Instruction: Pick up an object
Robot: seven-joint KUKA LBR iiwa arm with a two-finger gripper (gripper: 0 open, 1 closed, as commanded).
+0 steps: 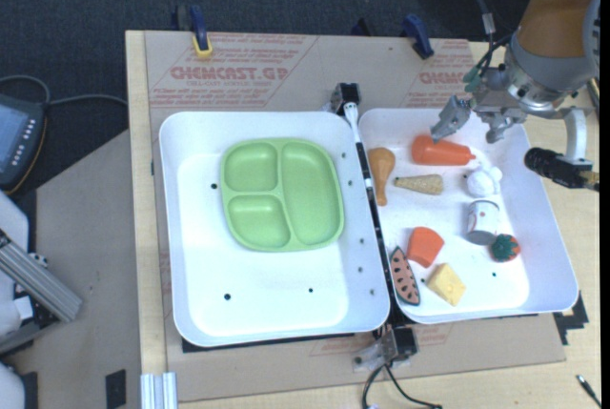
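So the worktop (pixel 143 207) had the two white bins side by side. The left bin (pixel 191 283) had a green divided plate (pixel 283 194) in it, three compartments, sitting a bit toward the back of the bin.

The right bin (pixel 543 255) was where all the toy food was. Going roughly back to front: an orange carrot-looking piece (pixel 444 151) near the back, a tan pear-shaped thing (pixel 381 171) right by the divider between the bins, a beige cone (pixel 419 184) lying on its side next to it, a small white lump (pixel 482 179) further right, then a grey-and-white can-like object (pixel 483 218) with a little strawberry thing (pixel 504 248) (red with green top) just beside it. Nearer the front there was an orange-red block (pixel 425 245), a watermelon slice (pixel 404 276) against the left wall, and a yellow cheese wedge (pixel 446 284) right next to that.

The arm came in from the right, orange band up top. The end effector (pixel 474 120) hung over the back of the right bin, fingers spread wide, nothing between them. One finger (pixel 450 120) was just above the left end of the carrot piece, the other finger (pixel 500 125) off to its right. Couldn't tell if either was actually touching it.
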